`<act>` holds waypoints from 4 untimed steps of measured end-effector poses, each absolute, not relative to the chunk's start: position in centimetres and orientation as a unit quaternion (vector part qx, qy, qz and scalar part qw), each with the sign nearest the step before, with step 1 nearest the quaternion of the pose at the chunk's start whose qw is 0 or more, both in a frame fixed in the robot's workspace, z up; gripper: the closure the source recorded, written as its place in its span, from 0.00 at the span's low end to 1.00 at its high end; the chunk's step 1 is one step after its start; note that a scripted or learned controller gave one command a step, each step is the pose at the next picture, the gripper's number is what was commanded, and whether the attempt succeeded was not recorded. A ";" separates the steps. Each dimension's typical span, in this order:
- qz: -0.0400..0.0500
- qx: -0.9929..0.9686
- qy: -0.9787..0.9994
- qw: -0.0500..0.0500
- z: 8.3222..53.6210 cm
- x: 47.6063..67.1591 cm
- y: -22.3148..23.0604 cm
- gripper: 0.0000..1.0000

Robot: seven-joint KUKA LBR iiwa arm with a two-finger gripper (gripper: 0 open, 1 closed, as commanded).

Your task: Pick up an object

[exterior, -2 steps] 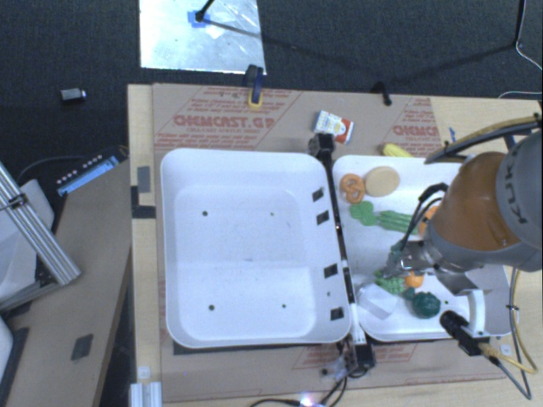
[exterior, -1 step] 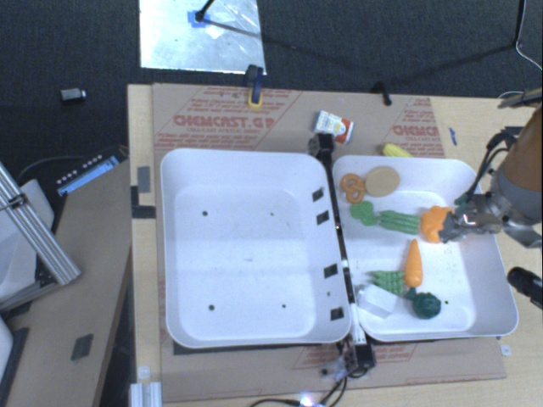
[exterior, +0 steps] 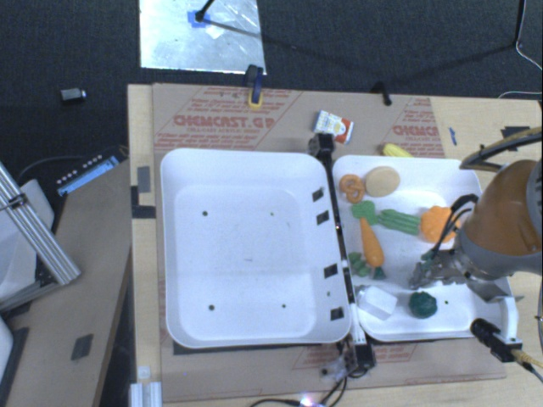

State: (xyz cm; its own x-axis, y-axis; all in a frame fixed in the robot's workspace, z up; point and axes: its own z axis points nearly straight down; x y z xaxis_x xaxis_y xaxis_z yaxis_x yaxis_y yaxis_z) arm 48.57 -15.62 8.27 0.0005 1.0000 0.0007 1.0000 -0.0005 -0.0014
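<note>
Two "CHEMCAST GP" prints on cardboard (exterior: 225, 117).

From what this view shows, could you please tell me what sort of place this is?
Probably a robotics lab's grasping bench: two shallow white bins on cardboard, small plastic toy foods such as an orange carrot, and a grey arm reaching in.

This is a robotics lab: a bench (exterior: 140, 329) covered with printed cardboard (exterior: 221, 117), aluminium framing (exterior: 34, 236) at the left edge, loose cables (exterior: 339, 53) on dark carpet (exterior: 68, 24).
</note>
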 end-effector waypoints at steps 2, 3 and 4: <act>0.000 -0.706 -0.708 0.000 8.4 48.7 -14.8 1.00; -0.001 -0.707 -0.707 0.000 8.4 48.7 -14.9 1.00; -0.001 -0.706 -0.708 0.000 8.4 48.7 -14.4 1.00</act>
State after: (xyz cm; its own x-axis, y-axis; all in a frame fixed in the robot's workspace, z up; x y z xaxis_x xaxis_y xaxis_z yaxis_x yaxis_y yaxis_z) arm 48.69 -14.45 8.42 -0.0034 1.0000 0.0010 1.0000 0.0034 0.0010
